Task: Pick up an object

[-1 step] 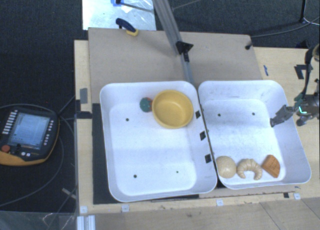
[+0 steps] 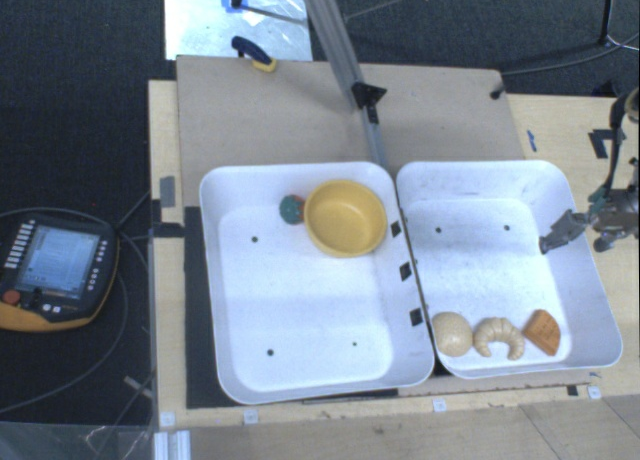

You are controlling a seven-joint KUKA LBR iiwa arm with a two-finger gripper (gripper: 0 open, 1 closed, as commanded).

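Croissant [image 2: 501,336], between a tan egg-shaped piece [image 2: 451,333] and an orange wedge [image 2: 543,331], lies along the right bin's [image 2: 480,198] near wall. Left bin [image 2: 300,348]: yellow bowl [image 2: 345,218] touching a small green ball [image 2: 291,209]. Gripper [image 2: 560,234] at right rim, aperture indeterminate.

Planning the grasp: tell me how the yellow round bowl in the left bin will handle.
The yellow round bowl looks rigid and probably light. Its thin rim suits a pinch, though the smooth wall may slip. Pushed, it would likely slide and nudge the small dark green ball touching it.
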